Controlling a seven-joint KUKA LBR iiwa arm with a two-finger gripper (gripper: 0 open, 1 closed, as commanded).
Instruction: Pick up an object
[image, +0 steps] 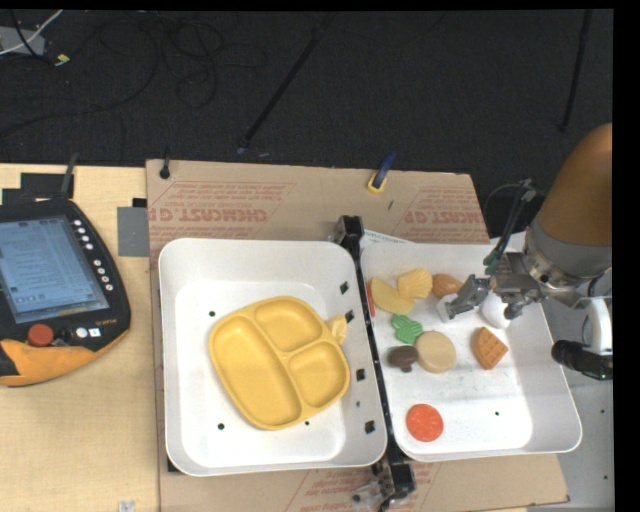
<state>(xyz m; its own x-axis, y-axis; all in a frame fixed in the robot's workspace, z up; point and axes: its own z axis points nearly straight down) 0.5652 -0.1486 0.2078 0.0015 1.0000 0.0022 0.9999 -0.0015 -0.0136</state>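
A pale wooden bench (80, 420) carried a cardboard sheet (300, 200), with dark cabled floor beyond. The left bin (190, 270) held a yellow divided tray (278, 360). The right bin (540, 420) held toy foods: yellow pieces (405, 288), a green piece (406, 327), a brown mushroom (402, 356), a tan round (435, 351), a waffle-like wedge (489, 348) and a red disc (425, 422) nearest. The gripper (478, 297) hovered over that bin's far right, its opening impossible to tell. A control pendant (55, 290) lay far left.
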